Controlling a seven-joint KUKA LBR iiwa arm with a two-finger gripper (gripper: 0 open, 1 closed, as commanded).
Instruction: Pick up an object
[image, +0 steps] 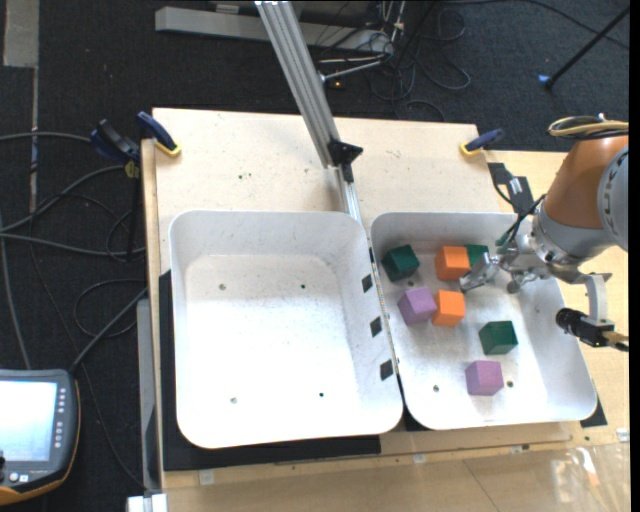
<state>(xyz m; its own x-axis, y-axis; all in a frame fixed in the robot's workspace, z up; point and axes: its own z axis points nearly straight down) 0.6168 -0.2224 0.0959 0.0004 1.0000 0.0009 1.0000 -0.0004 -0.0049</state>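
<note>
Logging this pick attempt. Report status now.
Gripper low in right bin, beside upper orange block. Nothing seen held. Green block crowds it.

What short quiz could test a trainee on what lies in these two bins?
1. How many blocks lie in the right bin?
2. True or false: the purple block touches an orange block.
3. Which sits nearest the tool: A) the front purple block, B) the upper orange block, C) the left green block?

Key: 1. Seven, one green block partly hidden by the tool. 2. True. 3. B.
</note>
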